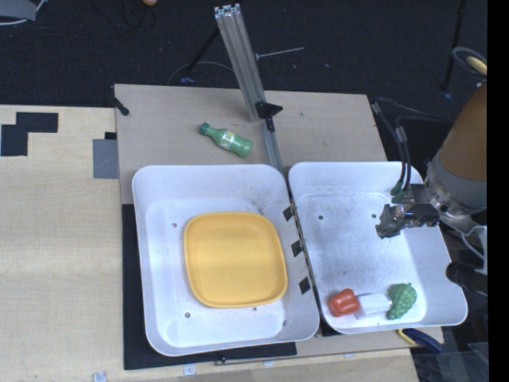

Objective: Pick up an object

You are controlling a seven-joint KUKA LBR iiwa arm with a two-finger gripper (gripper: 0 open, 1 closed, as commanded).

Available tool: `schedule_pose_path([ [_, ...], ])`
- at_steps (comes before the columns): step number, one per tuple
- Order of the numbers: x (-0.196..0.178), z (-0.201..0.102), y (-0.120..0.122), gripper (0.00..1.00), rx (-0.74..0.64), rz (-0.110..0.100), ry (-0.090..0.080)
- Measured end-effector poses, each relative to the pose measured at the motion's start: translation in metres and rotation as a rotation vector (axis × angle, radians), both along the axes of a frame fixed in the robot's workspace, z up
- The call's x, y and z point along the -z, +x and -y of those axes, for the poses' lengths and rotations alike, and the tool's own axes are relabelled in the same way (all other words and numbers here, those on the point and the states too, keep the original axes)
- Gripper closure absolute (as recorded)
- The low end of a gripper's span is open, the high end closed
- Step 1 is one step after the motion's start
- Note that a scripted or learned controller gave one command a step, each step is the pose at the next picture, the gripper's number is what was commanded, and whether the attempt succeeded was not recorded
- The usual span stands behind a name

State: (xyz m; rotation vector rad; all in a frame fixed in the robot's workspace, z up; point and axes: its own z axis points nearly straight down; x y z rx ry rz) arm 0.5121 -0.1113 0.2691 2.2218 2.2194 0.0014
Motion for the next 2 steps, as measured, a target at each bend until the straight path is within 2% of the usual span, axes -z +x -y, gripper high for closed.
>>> schedule_pose_path([
  [2, -0.003, -0.092, 0.041, 1.00, -0.004, -0.002, 0.001],
])
